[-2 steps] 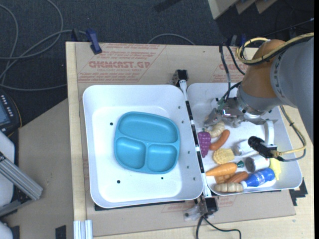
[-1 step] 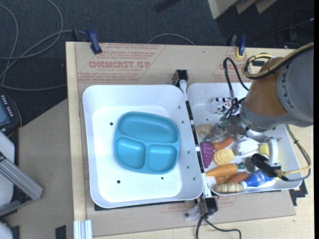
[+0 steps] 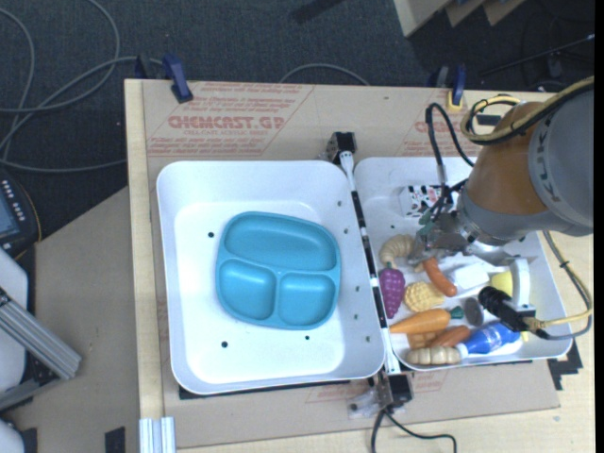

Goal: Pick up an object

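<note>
1. The bench (image 3: 236, 121) bears two bins, so food stays corralled.
2. My gripper (image 3: 436, 242) hangs over the right bin (image 3: 382, 179); its grip I cannot tell.
3. The carrot (image 3: 421, 322) lies nearby, pickable.

Divided plate (image 3: 276, 279) in left bin (image 3: 189, 206); toy foods (image 3: 423, 321) apparently heaped in right bin (image 3: 377, 182).

Red print on the brown board (image 3: 236, 111) under the bins reads roughly "CHEMCAST GP" in large letters, upside-down as seen from the camera, with smaller red lines around it and a similar patch near the right bin too small to read.
</note>
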Robot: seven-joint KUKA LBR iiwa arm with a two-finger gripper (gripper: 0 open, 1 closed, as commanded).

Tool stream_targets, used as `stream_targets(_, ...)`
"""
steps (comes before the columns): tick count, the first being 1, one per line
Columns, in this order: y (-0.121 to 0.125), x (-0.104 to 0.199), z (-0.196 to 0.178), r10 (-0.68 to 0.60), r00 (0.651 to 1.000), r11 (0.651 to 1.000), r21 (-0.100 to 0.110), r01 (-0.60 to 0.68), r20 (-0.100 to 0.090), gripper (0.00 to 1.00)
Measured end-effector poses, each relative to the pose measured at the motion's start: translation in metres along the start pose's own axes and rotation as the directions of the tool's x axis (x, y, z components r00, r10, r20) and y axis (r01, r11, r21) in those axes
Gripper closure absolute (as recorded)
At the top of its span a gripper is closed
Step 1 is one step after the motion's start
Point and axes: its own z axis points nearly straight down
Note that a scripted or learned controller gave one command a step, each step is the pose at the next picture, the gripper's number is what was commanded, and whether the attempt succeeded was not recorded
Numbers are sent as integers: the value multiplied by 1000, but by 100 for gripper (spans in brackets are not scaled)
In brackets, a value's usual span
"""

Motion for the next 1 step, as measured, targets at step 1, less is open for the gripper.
stream_targets(1, -8, 80, -152, -12, 1000, 1000, -16, 12, -3, 100)
